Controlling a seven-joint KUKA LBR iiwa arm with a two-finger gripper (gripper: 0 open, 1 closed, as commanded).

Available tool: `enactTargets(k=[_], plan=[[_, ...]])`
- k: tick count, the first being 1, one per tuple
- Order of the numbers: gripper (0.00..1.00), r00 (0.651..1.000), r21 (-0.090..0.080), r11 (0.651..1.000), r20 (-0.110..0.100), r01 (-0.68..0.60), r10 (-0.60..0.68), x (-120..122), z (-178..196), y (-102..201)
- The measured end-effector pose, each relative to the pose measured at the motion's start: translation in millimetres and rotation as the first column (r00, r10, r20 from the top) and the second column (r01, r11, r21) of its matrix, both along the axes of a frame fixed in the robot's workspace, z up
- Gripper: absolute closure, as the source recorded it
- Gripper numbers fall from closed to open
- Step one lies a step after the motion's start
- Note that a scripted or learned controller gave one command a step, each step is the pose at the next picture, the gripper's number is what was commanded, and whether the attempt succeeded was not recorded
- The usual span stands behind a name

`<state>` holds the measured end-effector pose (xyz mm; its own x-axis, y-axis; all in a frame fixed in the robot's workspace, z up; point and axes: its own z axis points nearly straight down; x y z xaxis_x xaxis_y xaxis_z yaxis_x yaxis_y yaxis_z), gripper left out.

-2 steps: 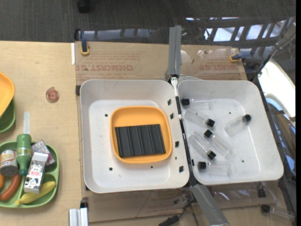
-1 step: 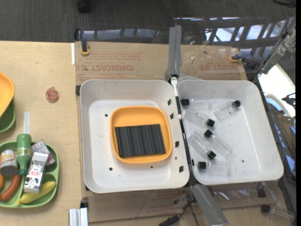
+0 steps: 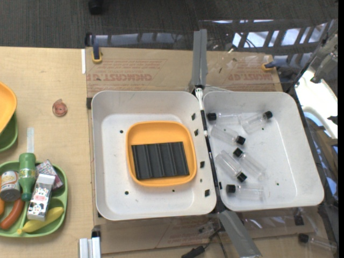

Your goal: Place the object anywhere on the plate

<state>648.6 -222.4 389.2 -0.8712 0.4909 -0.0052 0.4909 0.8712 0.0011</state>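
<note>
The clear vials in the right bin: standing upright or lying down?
Lying down. The clear vials rest on their sides across the right bin, black caps pointing in different directions.

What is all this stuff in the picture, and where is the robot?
One camera hangs above a workbench and looks down at a slant. Two shallow white trays sit side by side. The left bin holds an orange plate with a dark ribbed block lying on it. The right bin holds several little clear tubes with black caps, scattered about. The robot's job is to put an object on the plate. The robot is a grey arm that reaches in from the right side. On the wooden table at the left is a green tray of toy food, and part of an orange dish peeks in at the edge.
</note>
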Motion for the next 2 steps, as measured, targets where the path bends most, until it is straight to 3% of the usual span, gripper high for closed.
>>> enactTargets(k=[1,2], plan=[[0.0,0.911,-0.002,0.911,0.001,-0.412,0.412,0.1,53.4,0.3],[0.0,0.798,0.001,0.798,-0.002,-0.602,0.602,-12.4,53.0,0.5]])
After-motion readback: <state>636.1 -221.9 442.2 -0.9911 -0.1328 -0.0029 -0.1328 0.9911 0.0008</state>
